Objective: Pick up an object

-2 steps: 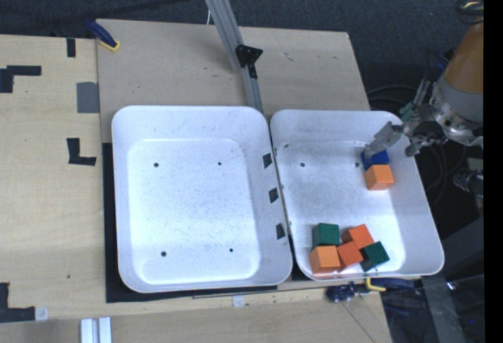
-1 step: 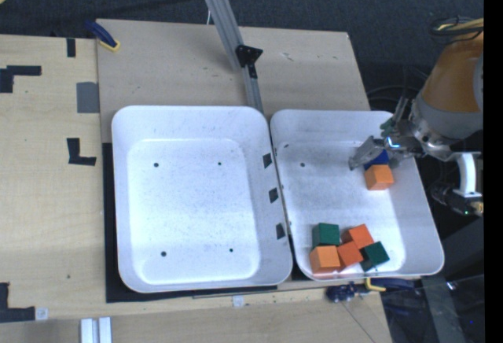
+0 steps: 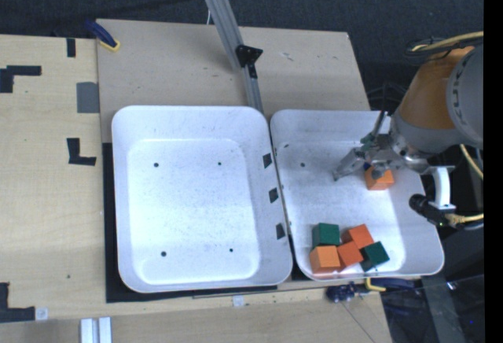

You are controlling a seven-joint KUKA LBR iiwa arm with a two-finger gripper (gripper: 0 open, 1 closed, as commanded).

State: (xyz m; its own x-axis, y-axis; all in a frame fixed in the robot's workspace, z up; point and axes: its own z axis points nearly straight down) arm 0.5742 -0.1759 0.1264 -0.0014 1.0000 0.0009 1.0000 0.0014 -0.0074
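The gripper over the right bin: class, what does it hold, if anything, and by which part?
It cannot be told. The gripper is over the right bin with an orange block right under it, but the view does not settle whether the block is gripped or merely beside it.

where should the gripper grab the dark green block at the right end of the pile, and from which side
Judging from the view, take the dark green block from above, across its two free side faces. It lies tilted near the right bin's front wall, and an orange block crowds its left, so a side approach looks blocked. The gripper is farther back, by a lone orange block.
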